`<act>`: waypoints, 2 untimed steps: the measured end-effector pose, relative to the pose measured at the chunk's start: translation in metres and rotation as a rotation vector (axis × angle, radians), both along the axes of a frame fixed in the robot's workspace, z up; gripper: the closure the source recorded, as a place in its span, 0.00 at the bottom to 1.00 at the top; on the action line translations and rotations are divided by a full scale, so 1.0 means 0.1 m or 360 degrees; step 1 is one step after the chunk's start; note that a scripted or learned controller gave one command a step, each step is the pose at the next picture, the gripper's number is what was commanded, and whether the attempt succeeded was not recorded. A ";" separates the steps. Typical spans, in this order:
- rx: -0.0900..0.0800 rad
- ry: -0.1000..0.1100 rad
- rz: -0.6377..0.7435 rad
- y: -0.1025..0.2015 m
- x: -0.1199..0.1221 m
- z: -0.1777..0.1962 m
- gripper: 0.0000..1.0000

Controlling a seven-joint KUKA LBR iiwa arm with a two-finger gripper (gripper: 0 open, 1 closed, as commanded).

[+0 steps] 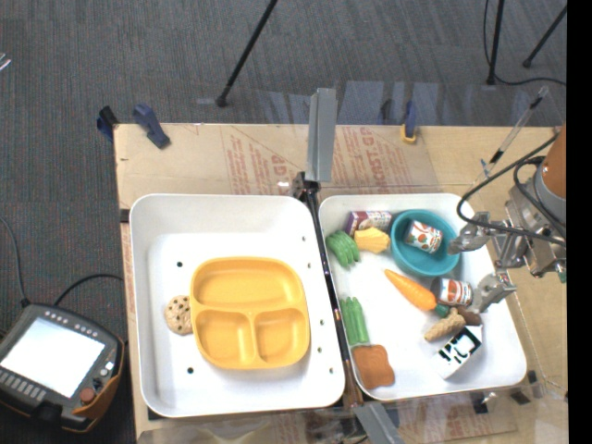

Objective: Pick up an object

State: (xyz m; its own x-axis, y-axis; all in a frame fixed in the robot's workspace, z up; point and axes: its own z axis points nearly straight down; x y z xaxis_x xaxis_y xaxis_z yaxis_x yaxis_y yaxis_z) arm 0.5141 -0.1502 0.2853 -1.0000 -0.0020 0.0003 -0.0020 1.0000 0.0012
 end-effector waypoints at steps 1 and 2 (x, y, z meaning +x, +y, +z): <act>0.0005 0.0023 -0.0149 -0.03 0.23 -1.74 0.00; 0.0002 0.0003 -0.0157 0.48 0.21 -1.99 0.00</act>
